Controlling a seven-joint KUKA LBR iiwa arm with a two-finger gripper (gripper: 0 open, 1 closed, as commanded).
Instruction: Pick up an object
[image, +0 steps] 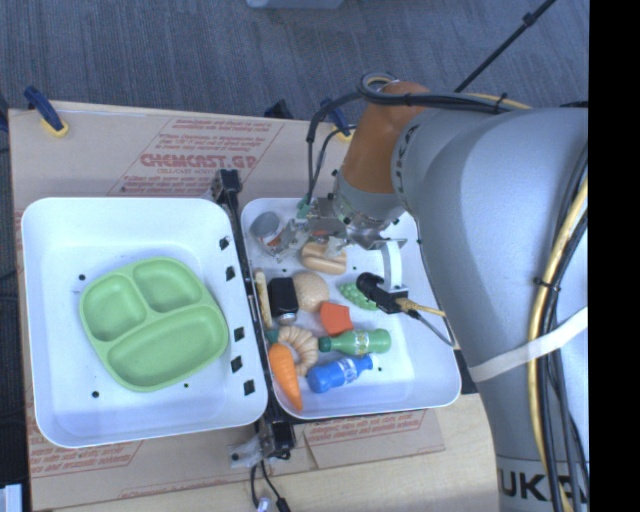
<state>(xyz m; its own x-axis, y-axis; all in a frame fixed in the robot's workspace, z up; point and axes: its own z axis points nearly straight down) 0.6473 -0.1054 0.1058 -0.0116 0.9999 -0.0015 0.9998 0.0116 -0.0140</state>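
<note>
My gripper (316, 226) hangs low over the back of the right bin (441, 386), just above a tan hot-dog bun (322, 261) and right of a grey round piece (265, 226). Nothing can be made out in its grasp. Further forward in that bin lie a beige lump (311, 290), a black block (283, 295), an orange block (336, 318), a green bottle (358, 343), a blue bottle (338, 374), a carrot (284, 372) and a green pod (351, 296).
The left bin (50, 230) holds a green divided plate (155, 320). A wooden stick (262, 298) lies along the right bin's left wall. The arm's bulk covers the right bin's far right corner. Cardboard lies under both bins.
</note>
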